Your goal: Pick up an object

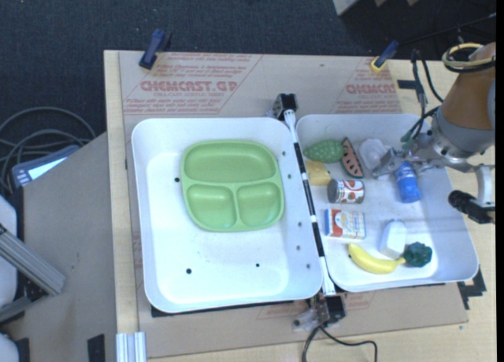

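The right bin (453, 267) holds several small objects. My gripper (398, 164) hangs over the bin's upper right part, reaching in from the right below the orange band (470, 101). A blue bottle (408, 183) lies right under the gripper and touches or overlaps its tip in this view. Left of it lie a watermelon slice (352, 158), a green leafy piece (324, 150), a yellow block (317, 171) and a small can (346, 191). Nearer the front are a small carton (345, 223), a white cup (393, 236), a banana (372, 260) and a broccoli piece (418, 254).
The left bin (157, 274) holds a green divided plate (233, 184). A ridge (307, 195) with black clamps joins the two bins. A pale crumpled item (372, 150) sits beside the gripper. Cables (421, 85) run behind the right bin.
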Controlling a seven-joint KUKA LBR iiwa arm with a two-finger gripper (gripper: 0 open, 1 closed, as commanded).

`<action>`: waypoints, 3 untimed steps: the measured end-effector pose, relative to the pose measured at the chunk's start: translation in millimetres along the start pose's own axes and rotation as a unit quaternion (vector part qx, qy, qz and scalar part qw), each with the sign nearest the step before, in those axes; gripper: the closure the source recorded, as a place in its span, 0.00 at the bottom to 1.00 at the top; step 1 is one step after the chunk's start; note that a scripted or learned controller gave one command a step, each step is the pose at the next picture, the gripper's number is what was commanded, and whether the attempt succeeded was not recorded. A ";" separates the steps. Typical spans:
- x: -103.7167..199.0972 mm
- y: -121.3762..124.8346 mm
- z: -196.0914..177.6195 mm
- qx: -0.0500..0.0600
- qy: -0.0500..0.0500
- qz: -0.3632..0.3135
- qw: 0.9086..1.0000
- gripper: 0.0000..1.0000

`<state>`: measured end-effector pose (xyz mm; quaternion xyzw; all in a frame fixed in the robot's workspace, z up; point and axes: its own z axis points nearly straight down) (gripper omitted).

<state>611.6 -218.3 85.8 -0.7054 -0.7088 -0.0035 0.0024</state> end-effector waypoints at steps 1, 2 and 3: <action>-2.2 -0.2 -9.8 0.000 -0.003 0.001 1.000 1.00; 61.4 15.9 0.9 0.001 -0.004 0.002 1.000 1.00; 151.2 -8.7 -98.5 0.000 -0.004 0.001 1.000 1.00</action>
